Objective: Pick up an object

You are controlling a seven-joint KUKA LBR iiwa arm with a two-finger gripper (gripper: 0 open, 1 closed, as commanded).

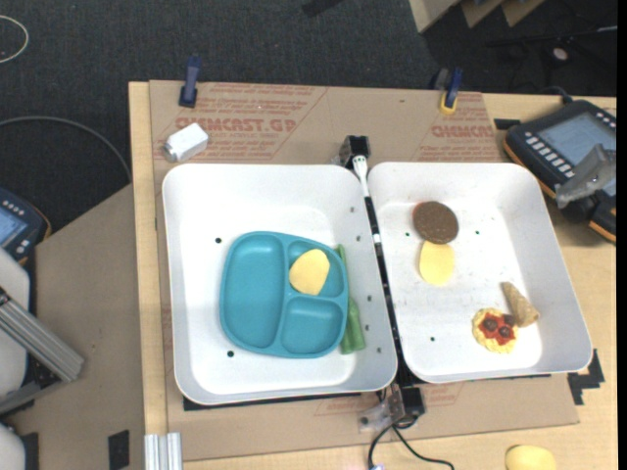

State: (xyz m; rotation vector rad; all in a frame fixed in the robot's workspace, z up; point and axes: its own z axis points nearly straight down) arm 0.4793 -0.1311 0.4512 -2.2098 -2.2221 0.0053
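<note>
On the bench, a cardboard sheet (294, 116) lies under two white bins. It carries red print along its far edge; only the letters "CAST" can be read on the left, and the matching print on the right is too faint to read.

1. Left bin (196, 213): holds a teal divided plate (260, 297). A yellow piece (310, 272) lies in the plate's upper right compartment. A green stick (350, 316) lies along the plate's right edge, touching it.
2. Right bin (529, 213): holds a brown disc (434, 221) with a pale yellow piece (437, 263) just below it, touching. Near the front right corner, a tan piece (519, 304) lies beside a yellow round piece with a red top (494, 329).
3. Cardboard, far left: a small white block (186, 142) and a blue clamp (189, 81).
4. Right of the bins: a handheld control unit (558, 140); its screen text is too small to read.

Whether the end effector is spread or pressed together cannot be told.
</note>
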